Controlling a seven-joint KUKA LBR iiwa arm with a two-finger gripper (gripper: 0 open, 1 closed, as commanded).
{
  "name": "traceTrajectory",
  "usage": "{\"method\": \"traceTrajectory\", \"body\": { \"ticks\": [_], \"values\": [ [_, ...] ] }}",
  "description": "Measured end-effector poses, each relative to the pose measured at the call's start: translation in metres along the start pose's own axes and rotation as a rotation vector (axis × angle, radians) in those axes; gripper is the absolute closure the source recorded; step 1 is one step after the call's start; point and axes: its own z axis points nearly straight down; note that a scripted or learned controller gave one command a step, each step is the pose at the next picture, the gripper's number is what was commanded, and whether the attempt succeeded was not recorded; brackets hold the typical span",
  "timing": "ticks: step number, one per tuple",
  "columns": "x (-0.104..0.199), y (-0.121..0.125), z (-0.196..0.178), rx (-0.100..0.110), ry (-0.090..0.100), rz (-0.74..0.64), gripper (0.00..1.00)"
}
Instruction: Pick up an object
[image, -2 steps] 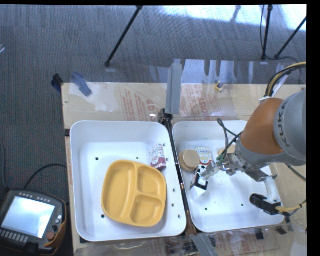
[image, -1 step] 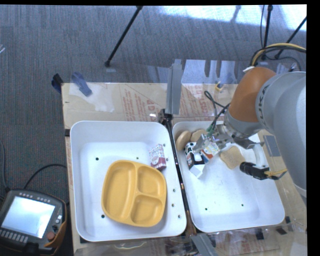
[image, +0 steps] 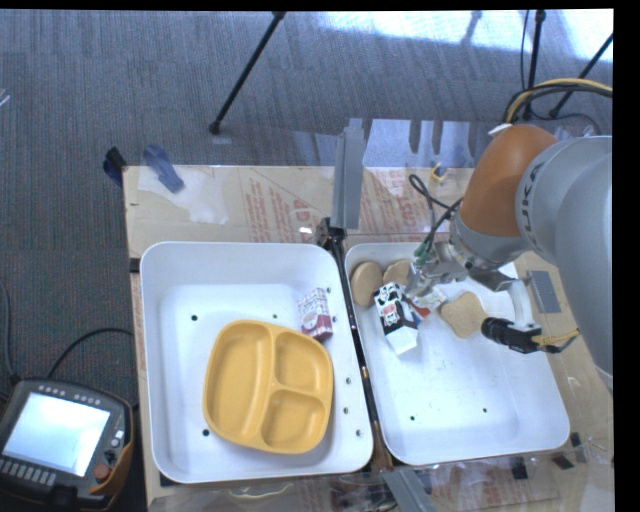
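Fingers (image: 425, 272) sit low over the far left part of the right bin (image: 480, 420), close above a small black-and-white milk carton (image: 395, 315), but the wrist and cables hide them, so whether they are apart or together cannot be told. That carton lies tilted on the bin floor, seemingly free of any grip. Just beyond it, against the bin's far wall, rest two tan round cookies (image: 380, 278), and a toast-shaped piece (image: 462, 313) lies to the carton's right. Left of the carton, across the divider, the left bin (image: 170, 300) holds a yellow divided plate (image: 268, 398) with a small red-and-white packet (image: 315, 312) at its far corner. By my reading, nothing is lifted yet: the approach looks made, and the grasp and raise remain.
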Motion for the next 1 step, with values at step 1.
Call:
{"method": "traceTrajectory", "body": {
  "ticks": [1],
  "values": [
    [0.0006, -0.0007, 0.0015, 0.003, 0.001, -0.001, 0.00]
  ]
}}
